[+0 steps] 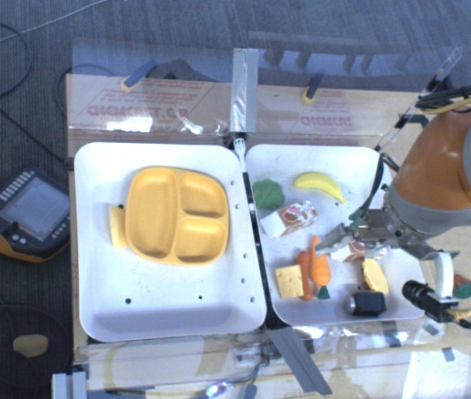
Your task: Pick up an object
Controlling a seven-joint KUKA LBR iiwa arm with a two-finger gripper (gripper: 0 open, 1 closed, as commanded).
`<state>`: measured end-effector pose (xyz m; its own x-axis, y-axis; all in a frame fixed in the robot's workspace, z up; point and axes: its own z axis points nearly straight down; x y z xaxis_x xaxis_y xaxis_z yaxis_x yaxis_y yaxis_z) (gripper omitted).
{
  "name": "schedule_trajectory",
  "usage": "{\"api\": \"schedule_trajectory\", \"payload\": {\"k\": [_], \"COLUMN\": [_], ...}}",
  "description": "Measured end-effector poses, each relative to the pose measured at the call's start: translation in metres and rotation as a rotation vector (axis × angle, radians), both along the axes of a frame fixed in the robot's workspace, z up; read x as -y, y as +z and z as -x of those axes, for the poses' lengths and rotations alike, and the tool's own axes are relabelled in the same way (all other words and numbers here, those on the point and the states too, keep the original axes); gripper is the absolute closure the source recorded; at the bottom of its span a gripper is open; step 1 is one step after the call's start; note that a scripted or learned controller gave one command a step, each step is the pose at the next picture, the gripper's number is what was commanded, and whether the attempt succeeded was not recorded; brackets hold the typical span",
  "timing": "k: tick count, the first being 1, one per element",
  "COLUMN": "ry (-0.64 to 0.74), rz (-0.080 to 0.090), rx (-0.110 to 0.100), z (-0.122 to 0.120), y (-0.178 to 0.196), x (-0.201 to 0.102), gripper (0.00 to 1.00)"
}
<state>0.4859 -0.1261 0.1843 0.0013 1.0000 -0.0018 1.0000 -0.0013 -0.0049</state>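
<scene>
The arm (pixel 443 169) reaches in from the right and hangs over the right side of the right bin (pixel 325 316), so I judge the step in hand to be the approach, with no object chosen for sure yet. The gripper (pixel 360 238) is low over the bin, just right of the carrot (pixel 320 267) and just left of a small yellow piece (pixel 375 276); I cannot tell how far it is open, and I see nothing held in it. The next move calls for a straight descent onto one object with room on both sides of it, because the things here lie close together. The left bin (pixel 102 306) holds a yellow divided plate (pixel 177 214) near its middle, with a pale yellow slice (pixel 116 226) half under the plate's left edge. The right bin holds the possible targets: a banana (pixel 318 186) at the far side, a green lump (pixel 269 194) at the far left, a red and white packet (pixel 295 216) below it, a cracker (pixel 289 281) at the near left touching the carrot, and a black block (pixel 367 303) at the near edge.
</scene>
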Motion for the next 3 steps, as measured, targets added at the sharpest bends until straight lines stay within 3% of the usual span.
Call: {"api": "schedule_trajectory", "payload": {"k": [1, 2, 3], "ry": [-0.007, -0.009, 0.01], "rz": [-0.002, -0.004, 0.0], "rx": [0.004, -0.001, 0.0], "z": [0.002, 0.003, -0.092], "y": [-0.09, -0.083, -0.002], "x": [-0.019, -0.018, -0.065], "gripper": [0.0, 1.0, 1.0]}}
